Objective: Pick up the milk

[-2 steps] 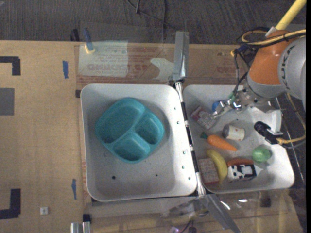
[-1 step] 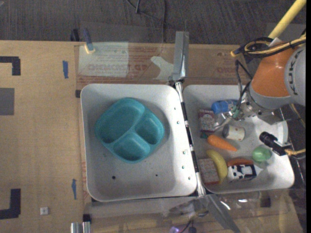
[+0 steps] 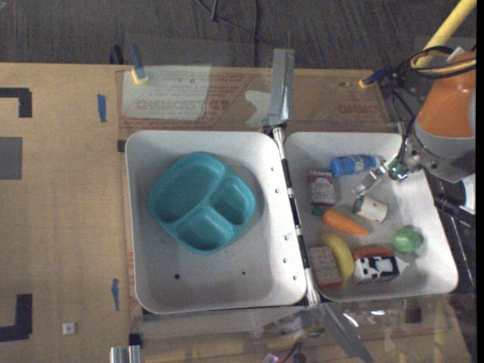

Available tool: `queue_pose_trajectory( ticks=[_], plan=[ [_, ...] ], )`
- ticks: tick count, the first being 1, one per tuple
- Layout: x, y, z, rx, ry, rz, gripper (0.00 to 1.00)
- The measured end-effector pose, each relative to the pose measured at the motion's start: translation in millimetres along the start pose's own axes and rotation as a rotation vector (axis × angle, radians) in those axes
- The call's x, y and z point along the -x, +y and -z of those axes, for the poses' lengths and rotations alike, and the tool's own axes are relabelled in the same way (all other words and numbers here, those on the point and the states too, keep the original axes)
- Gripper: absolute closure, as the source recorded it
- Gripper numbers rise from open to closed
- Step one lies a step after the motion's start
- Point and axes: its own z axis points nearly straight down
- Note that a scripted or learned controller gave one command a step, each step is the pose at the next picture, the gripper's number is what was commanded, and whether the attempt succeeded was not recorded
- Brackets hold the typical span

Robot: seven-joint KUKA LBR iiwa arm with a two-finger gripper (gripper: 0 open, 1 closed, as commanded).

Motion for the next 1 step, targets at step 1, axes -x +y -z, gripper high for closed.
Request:
queue_pose_trajectory(
  ticks=[1],
  plan=[
    [29.9, 40.1, 78.3, -0.001, -0.001, -0.448, 0.0]
  ],
)
